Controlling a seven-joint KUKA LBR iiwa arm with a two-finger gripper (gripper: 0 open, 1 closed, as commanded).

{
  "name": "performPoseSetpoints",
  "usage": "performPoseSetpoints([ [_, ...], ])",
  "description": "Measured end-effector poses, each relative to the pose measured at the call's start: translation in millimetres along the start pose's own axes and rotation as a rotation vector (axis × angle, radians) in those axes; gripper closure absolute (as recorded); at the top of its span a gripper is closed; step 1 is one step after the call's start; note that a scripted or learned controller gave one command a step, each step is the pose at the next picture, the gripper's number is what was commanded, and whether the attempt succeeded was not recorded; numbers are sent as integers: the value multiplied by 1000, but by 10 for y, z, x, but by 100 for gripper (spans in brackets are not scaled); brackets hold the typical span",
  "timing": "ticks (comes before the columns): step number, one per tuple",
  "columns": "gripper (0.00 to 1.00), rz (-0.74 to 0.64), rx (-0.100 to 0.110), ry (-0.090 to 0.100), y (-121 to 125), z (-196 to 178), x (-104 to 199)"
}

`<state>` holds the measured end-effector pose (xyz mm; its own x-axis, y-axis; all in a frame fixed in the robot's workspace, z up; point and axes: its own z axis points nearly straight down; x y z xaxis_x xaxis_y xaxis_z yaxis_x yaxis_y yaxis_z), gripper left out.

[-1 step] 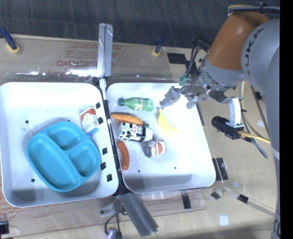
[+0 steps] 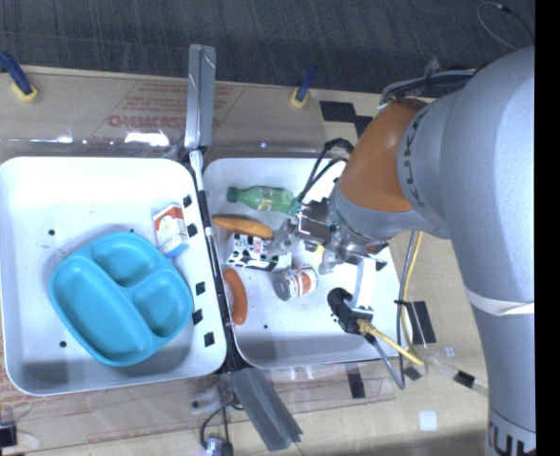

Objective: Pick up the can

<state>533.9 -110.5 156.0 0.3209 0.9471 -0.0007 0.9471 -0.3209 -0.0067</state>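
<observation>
The can [image 2: 298, 281] lies on its side in the right bin [image 2: 260, 350], silver with a red label, near the bin's middle. My gripper [image 2: 295, 240] hangs just behind the can, at the end of the grey and orange arm that reaches in from the right. The wrist hides most of the gripper. The can rests on the bin floor, apart from the gripper.
Also in the right bin are a green bottle [image 2: 260, 198], a bread roll [image 2: 242, 226], a black-and-white patterned item [image 2: 249, 253] and a sausage [image 2: 237, 295]. The left bin [image 2: 23, 255] holds a blue divided plate [image 2: 120, 296] and a red-and-white carton [image 2: 170, 228].
</observation>
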Motion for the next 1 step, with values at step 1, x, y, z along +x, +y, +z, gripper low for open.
performPoseSetpoints([
  [1,0,44,-2,1,-225,655,-544],
])
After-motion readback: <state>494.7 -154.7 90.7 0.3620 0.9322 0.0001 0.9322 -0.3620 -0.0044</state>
